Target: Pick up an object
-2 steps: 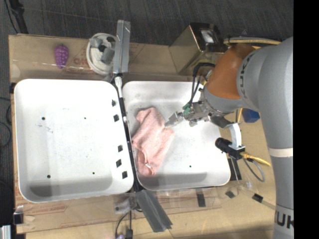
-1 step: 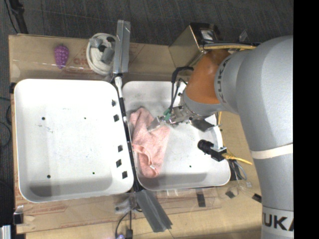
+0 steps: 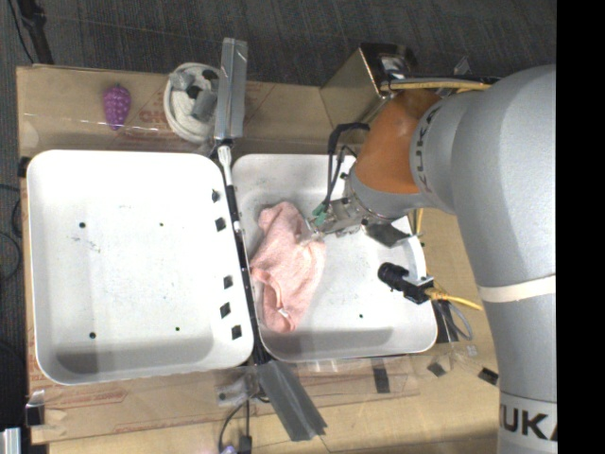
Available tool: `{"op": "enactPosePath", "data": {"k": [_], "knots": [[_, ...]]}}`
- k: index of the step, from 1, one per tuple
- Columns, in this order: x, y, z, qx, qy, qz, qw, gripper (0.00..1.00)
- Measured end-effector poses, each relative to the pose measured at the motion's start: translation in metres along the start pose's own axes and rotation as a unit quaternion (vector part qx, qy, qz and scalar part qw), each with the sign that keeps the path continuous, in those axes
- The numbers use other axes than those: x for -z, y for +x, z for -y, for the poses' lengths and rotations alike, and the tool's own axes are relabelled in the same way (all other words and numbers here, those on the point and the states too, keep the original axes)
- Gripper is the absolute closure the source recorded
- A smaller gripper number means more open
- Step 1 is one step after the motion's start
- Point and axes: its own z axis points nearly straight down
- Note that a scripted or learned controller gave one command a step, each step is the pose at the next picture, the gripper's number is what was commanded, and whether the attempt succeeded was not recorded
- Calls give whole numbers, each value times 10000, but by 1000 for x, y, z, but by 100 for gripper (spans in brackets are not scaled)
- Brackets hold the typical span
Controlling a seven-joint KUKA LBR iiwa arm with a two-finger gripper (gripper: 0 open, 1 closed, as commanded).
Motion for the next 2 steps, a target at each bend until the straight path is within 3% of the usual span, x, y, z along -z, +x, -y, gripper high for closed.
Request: {"op": "enactPosePath", "data": {"k": [1,2], "knots": [[90,79,-13,-184,-8,6,9998,100],[90,79,-13,-185,-5,5,9998,0]]}}
